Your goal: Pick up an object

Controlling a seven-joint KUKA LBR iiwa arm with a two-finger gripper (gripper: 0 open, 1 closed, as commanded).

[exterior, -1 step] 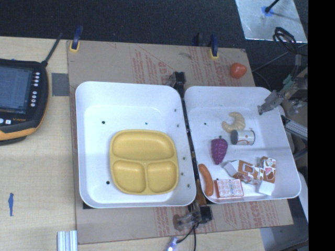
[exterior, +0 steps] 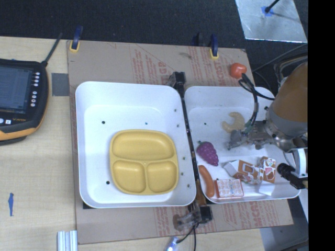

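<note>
Progress is slight: nothing is lifted yet. My gripper (exterior: 236,139) sits low inside the right bin (exterior: 209,101), at about the bin's centre, and I judge I am at the reaching stage, with the grasp and the lift both left to do. Whether my fingers are open or closed I cannot tell; they show as a dark grey blur with no clear gap.

Counting what lies around me: one tan curved piece (exterior: 234,121) just at my 12 o'clock, one purple grape bunch (exterior: 207,152) at my 8 o'clock, one orange sausage (exterior: 205,181) further toward 7 o'clock by the bin's edge, one pink-and-white carton (exterior: 229,189) at 6 o'clock, and one brown printed packet (exterior: 255,170) at 5 o'clock. Any of these five could serve as the object.

The left bin (exterior: 89,103), off at my 9 o'clock, holds one yellow divided plate (exterior: 143,161). That makes two bins.
</note>
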